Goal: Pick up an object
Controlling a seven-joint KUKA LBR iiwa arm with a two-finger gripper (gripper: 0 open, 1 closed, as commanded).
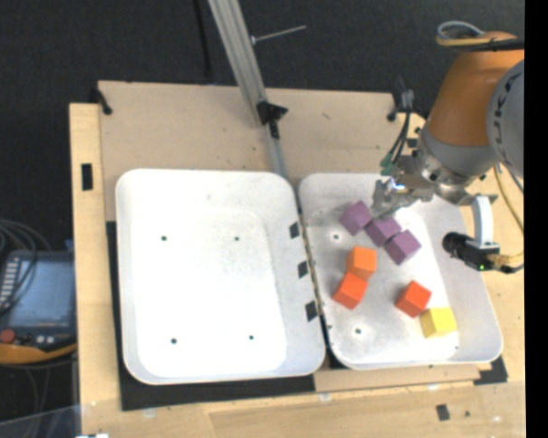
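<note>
Jaws [386,199] hover beside purple cubes [382,230].

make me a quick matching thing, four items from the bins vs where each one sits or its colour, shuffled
Items:
1. yellow block
2. gripper
3. left bin
4. blocks nearest the gripper

Matches:
A. purple
B. above the right bin's far part
C. near corner of the right bin, beside a red block
D. holds no blocks

Pairs: 1-C, 2-B, 3-D, 4-A
</note>
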